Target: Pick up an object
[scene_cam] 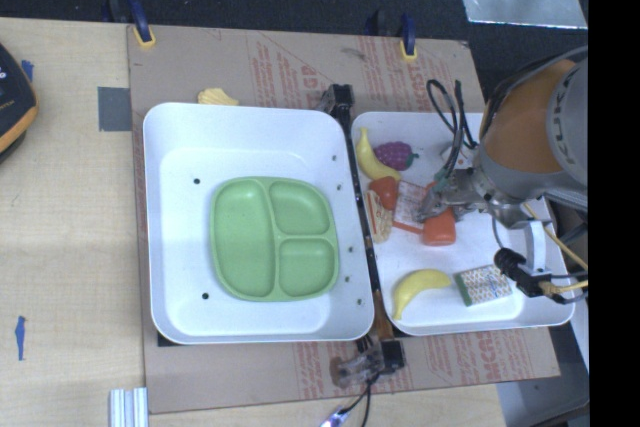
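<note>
A: Hovering low in the right bin [545, 315], gripper [437, 207] sits just above the red-orange piece [439, 231]. Open or shut? Can't tell, wrist blocks it.

B: So which step?

A: Looks like the approach, pre-grasp; nothing visibly held. Red-orange piece is mid-bin, w/ a purple grape bunch [396, 154] + banana [368, 158] up-left, 2nd banana [418, 287] near the front wall.

B: Next?

A: Prob. drop straight down, close on it, lift. Left bin [170, 245] has just the green tray [273, 237].
</note>
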Tool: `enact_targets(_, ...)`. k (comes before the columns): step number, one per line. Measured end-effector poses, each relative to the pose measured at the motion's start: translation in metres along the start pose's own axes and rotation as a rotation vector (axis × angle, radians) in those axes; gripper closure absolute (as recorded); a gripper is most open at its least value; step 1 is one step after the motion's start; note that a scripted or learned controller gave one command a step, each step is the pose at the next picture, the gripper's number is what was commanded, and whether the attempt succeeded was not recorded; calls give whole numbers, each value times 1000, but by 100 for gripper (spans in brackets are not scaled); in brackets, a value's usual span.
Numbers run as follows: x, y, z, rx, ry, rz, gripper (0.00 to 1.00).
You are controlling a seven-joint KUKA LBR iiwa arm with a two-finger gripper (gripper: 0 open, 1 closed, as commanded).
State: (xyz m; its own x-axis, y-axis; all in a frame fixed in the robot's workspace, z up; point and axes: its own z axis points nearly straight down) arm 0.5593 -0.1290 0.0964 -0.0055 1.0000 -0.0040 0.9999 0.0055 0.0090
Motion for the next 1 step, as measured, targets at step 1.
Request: enact_targets(1, 93, 12, -96, 11, 5, 1, 100)
